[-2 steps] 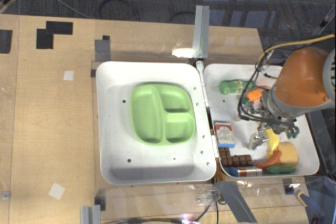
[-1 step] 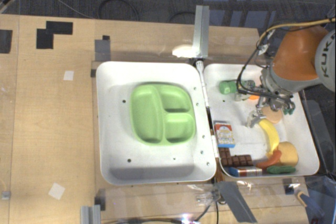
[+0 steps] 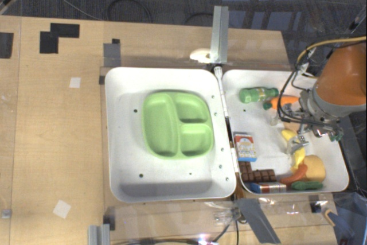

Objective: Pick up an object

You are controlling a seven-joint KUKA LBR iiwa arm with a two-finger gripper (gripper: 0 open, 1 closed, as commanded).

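The worktop [image 3: 51, 140] carries two white bins side by side. The left bin [image 3: 123, 123] holds a green divided tray [image 3: 176, 123]; the right bin [image 3: 252, 117] holds all the small items, so the pick belongs there.

The arm [image 3: 343, 80] reaches in over the right bin's far side, and the tool [image 3: 302, 136] sits low above a cluster of yellow pieces. I cannot tell how its jaws stand; the wrist hides them.

Nearest beneath it is a small yellow object [image 3: 288, 135], likely the target, with a banana [image 3: 298, 156] just beside it and a yellow-orange fruit [image 3: 313, 168] touching the banana's lower end. To do this step well, I judge the descent should be centred on one piece alone, with the jaws spanning its narrow side, because the neighbours crowd close and could be nudged or caught together.

The yellow object looks smooth and rounded, so it may slip from a shallow grip.

Well apart lie a green bottle [image 3: 258, 94], a small printed box [image 3: 245, 147] and a chocolate bar [image 3: 258, 172].
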